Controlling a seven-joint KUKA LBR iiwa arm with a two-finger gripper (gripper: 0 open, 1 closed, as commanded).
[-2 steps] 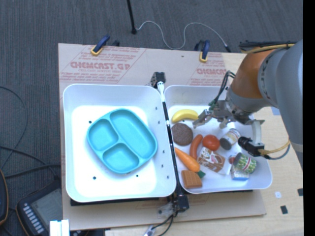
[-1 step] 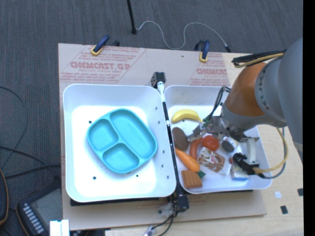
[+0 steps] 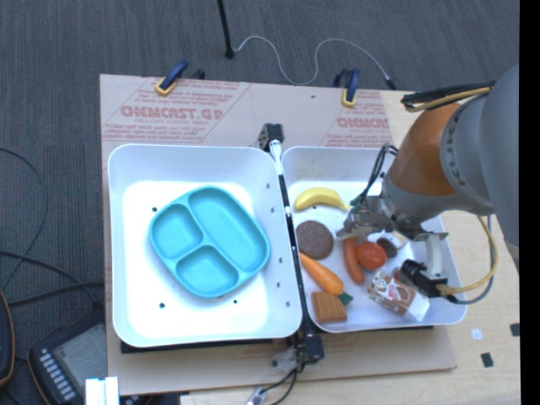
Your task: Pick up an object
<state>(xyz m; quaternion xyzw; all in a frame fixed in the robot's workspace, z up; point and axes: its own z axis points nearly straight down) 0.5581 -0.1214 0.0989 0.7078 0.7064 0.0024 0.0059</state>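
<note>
1. My pincer (image 3: 369,226) hangs low over the right-hand shallow white bin (image 3: 314,160), just above the toy food; I cannot tell whether it is spread or pressed together, and nothing visibly sits in it.
2. Round red toy tomato (image 3: 369,255): glossy, smooth, lying near the middle of the right bin, directly beneath my pincer and touching the slim orange-red toy pepper (image 3: 353,261) on its left.
3. Curved yellow plastic banana (image 3: 319,198): lies near the bin's far wall, apart from my pincer.
4. Flat dark-brown round patty (image 3: 315,239): lies just below the banana, close to the divider between the bins.
5. Orange toy carrot with a green tip (image 3: 323,275): lies slantwise below the patty, its tip pointing toward the near right.
6. Square tan waffle-like block (image 3: 328,307): rests at the near wall, just beside the carrot's tip.
7. Printed red-and-white snack packet (image 3: 396,294): lies in the near right corner.
8. Left-hand white bin (image 3: 122,226): holds a turquoise three-compartment plastic plate (image 3: 208,240), set at a slant near its centre.
9. Both bins rest on a pale printed board surface (image 3: 169,112).
</note>
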